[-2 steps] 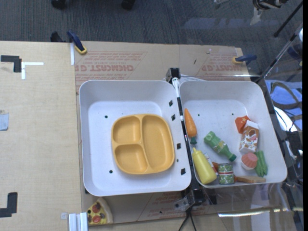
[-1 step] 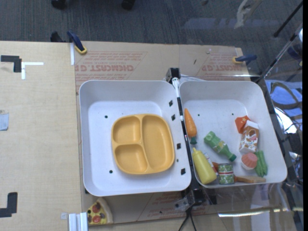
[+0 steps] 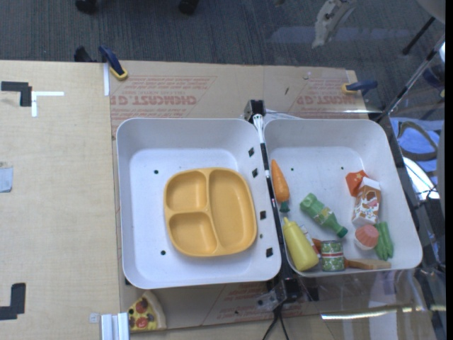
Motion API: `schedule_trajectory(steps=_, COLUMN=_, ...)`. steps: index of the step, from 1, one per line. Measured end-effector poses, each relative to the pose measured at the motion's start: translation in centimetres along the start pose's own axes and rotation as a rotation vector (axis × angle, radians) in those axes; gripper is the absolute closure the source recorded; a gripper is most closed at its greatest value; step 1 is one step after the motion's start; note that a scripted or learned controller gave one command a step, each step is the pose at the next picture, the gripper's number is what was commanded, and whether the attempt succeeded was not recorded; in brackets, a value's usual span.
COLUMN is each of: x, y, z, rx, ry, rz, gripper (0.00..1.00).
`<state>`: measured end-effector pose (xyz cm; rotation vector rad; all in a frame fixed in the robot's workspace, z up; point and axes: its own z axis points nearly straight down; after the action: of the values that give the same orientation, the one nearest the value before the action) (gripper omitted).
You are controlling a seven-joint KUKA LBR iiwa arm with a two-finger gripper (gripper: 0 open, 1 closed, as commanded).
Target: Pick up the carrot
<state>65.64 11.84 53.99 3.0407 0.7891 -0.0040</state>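
While the claw (image 3: 330,14) hangs high over the dark floor beyond the bench, pale and blurred, it cannot be told whether it is open or closed, and nothing is visibly held in it. The carrot (image 3: 280,180), orange with a green tip, lies well apart from the claw, toward the camera and slightly left of it. It sits in the right bin (image 3: 320,134), pressed close against that bin's left wall.

The likely trouble is that wall. A descent onto the carrot could catch the rim or the clips between the bins, because there is little room on that side. A grasp could also slip off the carrot's narrow, tapered body.

Nearer the camera than the carrot, a yellow squeeze bottle (image 3: 299,245) lies just beside its green end, and a green bottle (image 3: 322,214) lies near. A small can (image 3: 331,255) and a printed carton (image 3: 367,202) sit farther off. Far left of the claw, the left bin (image 3: 141,190) holds a yellow divided plate (image 3: 210,211).
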Motion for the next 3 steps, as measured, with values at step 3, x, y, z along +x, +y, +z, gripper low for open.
schedule_trajectory(steps=3, x=1.9, y=-7.5, z=0.0, rx=-0.001, ry=-0.002, rz=0.31, gripper=0.0)
